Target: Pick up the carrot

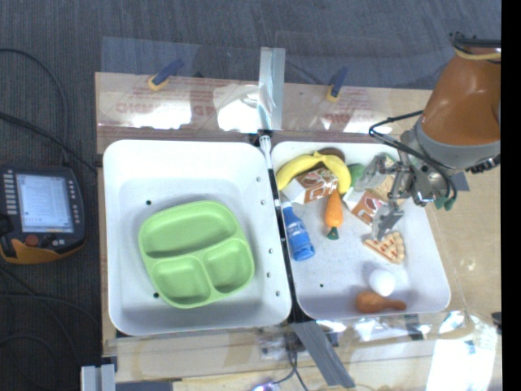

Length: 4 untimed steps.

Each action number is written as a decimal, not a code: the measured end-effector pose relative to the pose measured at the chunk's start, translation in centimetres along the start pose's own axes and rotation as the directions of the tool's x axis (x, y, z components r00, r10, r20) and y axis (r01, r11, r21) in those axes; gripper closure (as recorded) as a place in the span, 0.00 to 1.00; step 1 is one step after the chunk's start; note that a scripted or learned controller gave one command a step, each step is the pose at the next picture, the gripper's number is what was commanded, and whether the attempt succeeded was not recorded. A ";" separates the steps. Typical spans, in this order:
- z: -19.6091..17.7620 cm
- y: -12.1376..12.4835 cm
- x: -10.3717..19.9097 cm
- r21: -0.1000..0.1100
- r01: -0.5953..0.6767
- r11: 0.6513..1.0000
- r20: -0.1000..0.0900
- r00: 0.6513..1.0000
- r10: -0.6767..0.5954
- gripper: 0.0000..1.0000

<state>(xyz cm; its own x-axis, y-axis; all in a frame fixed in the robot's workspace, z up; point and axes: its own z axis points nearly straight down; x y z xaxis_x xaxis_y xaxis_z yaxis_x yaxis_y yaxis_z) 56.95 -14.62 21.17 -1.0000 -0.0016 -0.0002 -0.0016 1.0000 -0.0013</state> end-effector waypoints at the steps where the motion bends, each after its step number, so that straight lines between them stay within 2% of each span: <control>1: 11.4 4.2 0.9 -0.002 0.023 1.000 -0.004 1.000 -0.023 0.00; 2: 10.4 4.2 0.7 0.002 0.024 1.000 0.000 1.000 -0.024 1.00; 3: -4.3 -1.2 1.4 0.006 0.092 0.996 0.015 0.996 -0.092 1.00; 4: -4.2 -7.8 2.7 0.000 0.450 0.893 0.002 0.893 -0.450 1.00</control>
<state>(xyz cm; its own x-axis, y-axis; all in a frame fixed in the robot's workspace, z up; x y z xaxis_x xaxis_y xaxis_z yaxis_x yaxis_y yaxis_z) 54.26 -22.44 25.34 -0.8921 -0.4519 -0.0013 -0.4519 0.8921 -0.0008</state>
